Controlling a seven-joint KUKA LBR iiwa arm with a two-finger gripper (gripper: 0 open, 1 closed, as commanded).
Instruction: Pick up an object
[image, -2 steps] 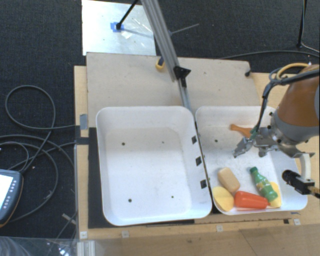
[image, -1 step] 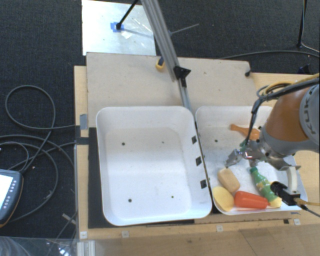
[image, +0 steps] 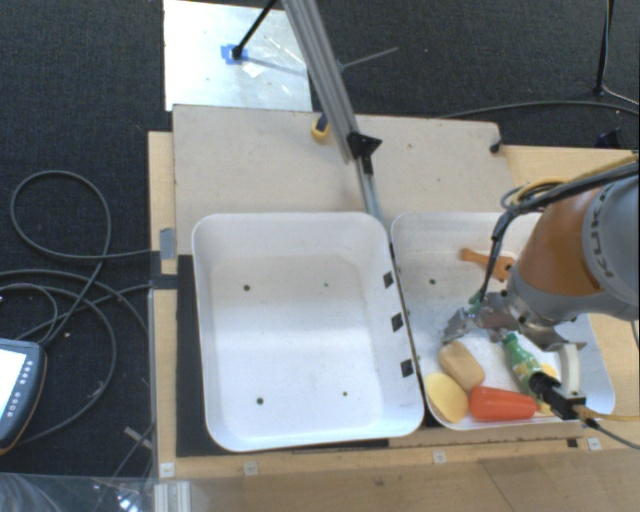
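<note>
Metal gripper (image: 468, 322) low in right shallow white plastic bin (image: 430, 245), above tan rounded block (image: 462, 364); finger spread cannot be told.

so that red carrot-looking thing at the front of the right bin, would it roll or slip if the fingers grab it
The red carrot-like piece looks smooth and glossy, so it could slip under a light pinch. Its rounded, tapered shape suggests it may roll or pivot if pushed. It lies close against the yellow piece and the bin wall, which probably limits rolling.
</note>
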